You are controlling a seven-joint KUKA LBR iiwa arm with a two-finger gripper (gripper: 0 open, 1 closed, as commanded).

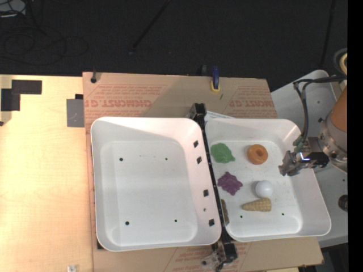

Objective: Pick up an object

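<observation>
Over the right bin's (309, 222) right side the gripper (288, 167) hovers, can't tell its jaw state and nothing's visibly held, so it's pre-grasp: next it needs to line up and drop onto the donut (258, 154) just left.

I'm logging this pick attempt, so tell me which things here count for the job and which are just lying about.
For the job: hand; orange ring, green lump, purple piece, white ball, tan cone, all in the right bin.

Lying about: left bin, blue clamp, cardboard sheet.
</observation>
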